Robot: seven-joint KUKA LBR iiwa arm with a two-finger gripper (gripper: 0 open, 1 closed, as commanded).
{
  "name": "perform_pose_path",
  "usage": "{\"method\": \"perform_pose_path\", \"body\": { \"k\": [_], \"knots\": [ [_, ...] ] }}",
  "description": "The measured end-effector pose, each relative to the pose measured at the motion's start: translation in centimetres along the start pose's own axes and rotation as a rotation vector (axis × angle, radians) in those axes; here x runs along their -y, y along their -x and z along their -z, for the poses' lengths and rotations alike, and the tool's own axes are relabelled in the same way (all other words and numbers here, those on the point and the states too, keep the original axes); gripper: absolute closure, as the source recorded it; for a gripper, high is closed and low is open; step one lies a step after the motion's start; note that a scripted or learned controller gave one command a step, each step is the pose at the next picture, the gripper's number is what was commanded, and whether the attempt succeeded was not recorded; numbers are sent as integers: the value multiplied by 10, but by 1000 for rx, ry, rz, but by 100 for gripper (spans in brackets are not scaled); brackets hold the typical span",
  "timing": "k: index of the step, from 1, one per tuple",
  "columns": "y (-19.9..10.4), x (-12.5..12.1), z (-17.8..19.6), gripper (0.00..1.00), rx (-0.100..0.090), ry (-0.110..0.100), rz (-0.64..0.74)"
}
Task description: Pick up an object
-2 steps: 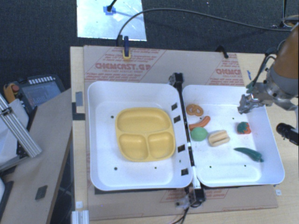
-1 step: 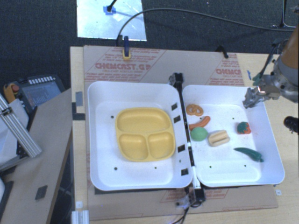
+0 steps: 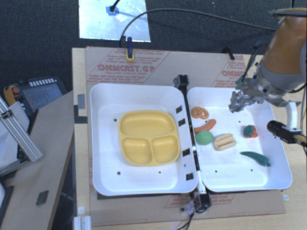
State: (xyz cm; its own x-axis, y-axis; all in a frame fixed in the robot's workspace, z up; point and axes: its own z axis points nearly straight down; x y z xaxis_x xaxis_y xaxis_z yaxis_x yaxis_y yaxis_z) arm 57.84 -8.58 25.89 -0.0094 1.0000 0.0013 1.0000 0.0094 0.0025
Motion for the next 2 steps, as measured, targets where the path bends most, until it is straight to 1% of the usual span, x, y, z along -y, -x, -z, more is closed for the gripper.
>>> {"method": "perform_pose_path", "body": {
  "k": [1,2],
  "knots": [
    [-56,-8,-16,100,0,-1,-1],
    [-110,-11,-12,100,-1,-1,1]
  ]
}}
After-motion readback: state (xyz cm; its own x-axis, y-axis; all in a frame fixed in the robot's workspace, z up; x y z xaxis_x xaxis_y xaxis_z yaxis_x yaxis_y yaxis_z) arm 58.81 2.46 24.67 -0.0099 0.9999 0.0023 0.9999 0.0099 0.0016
